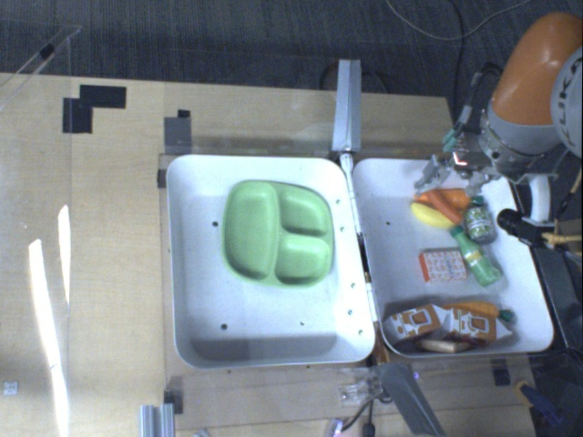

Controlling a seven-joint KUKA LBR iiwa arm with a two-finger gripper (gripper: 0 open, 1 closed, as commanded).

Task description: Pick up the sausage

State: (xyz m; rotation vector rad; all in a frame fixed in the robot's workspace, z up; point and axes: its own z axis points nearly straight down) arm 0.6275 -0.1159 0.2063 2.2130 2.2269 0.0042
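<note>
the sausage (441, 343) lies half hidden under the orange packet (444, 321); far beyond it, the gripper's (453, 167) spread is unreadable.

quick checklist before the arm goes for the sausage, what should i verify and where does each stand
1. Sausage located: ok. It lies at the front edge of the right bin, a brownish piece just below the flat printed packet.
2. Sausage free of cover: not ok. The packet sits against it and may overlap it.
3. Gripper over the target: not ok. It is at the bin's far edge, near the orange and yellow items.
4. Finger state: cannot tell.
5. Path along the bin: cannot tell. The green bottles and small red box lie between gripper and sausage.
6. Left bin: ok, green tray is away from the work.
</note>
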